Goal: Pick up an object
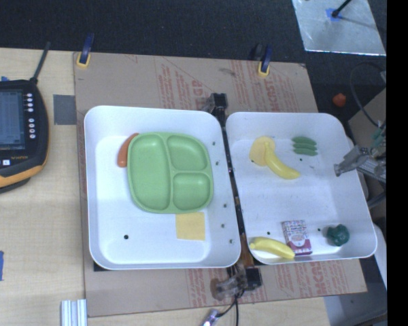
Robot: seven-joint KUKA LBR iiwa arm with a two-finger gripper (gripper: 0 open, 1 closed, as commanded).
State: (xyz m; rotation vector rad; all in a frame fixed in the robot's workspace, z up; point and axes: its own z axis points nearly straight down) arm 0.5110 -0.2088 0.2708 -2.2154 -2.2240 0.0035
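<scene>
Reaching in from the right edge, claw (pixel 345 166) at the right rim of the right bin (pixel 326 202), grey fingers pointing left over the white wall; whether spread or closed, cannot tell, and nothing seen between them. Lying in the right bin: yellow curved piece (pixel 272 157) near the upper middle, green ridged piece (pixel 304 145) just beside it to the right, second yellow piece (pixel 272 248) at the lower left corner, small pink-and-white packet (pixel 296 237) touching or just beside that yellow piece, dark green lump (pixel 338 235) at the lower right corner. All of these well apart from the claw, with the green ridged piece nearest. Sitting in the left bin (pixel 102 202): green divided plate (pixel 170 172) in the middle, orange piece (pixel 125 149) tucked at its upper left edge, flat yellow square (pixel 191 227) just below the plate. Resting on the desk (pixel 34 250) at far left, a handheld screen unit (pixel 10 134) with an orange-yellow underside. Spread beneath both bins, brown cardboard (pixel 190 80) held by clips at its top edge.
</scene>
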